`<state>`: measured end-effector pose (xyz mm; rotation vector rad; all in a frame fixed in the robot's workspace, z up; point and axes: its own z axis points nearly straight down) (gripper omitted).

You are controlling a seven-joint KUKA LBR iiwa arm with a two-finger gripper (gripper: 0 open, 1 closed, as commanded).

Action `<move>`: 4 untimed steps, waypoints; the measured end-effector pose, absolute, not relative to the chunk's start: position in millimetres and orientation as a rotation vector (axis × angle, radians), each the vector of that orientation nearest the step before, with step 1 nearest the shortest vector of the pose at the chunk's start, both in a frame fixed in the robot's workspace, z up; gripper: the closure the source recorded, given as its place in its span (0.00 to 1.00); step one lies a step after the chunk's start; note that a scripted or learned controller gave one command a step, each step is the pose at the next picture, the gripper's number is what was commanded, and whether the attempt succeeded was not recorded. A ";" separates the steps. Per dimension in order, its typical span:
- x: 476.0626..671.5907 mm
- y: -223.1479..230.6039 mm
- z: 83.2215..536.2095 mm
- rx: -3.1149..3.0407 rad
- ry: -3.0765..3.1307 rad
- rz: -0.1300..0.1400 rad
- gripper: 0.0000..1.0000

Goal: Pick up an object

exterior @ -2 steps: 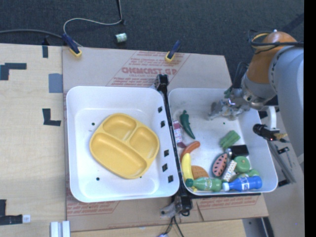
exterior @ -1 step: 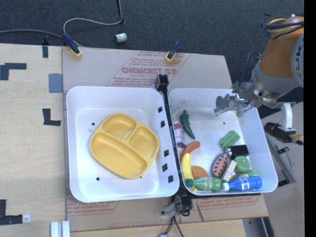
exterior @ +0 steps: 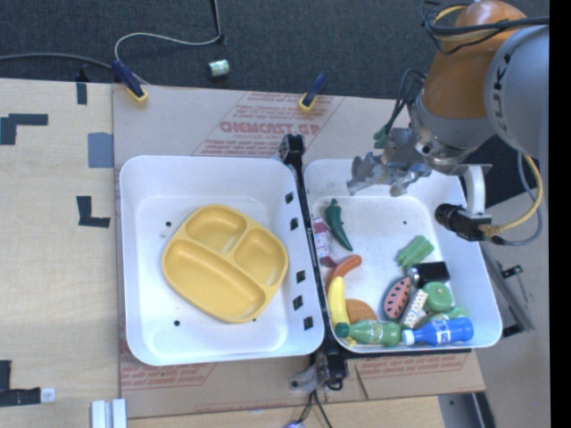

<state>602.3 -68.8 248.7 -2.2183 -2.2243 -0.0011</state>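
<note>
nothing is picked up yet: the pincer (exterior: 385,178) hangs spread and empty over the right bin (exterior: 486,270), the green pepper (exterior: 337,223) just below-left, other toys farther below.

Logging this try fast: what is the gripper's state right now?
Gripper: open, holding nothing, above the back of the right bin.

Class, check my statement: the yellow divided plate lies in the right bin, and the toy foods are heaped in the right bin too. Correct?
Not quite. The camera view shows the yellow divided plate in the left bin. The toy foods are indeed heaped in the right bin.
</note>
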 end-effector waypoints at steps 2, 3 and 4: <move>521.0 9.2 266.7 -2.218 -2.223 0.002 1.00; 483.6 47.4 261.7 -2.218 -2.223 0.002 1.00; 484.0 41.5 266.3 -2.218 -2.224 0.000 1.00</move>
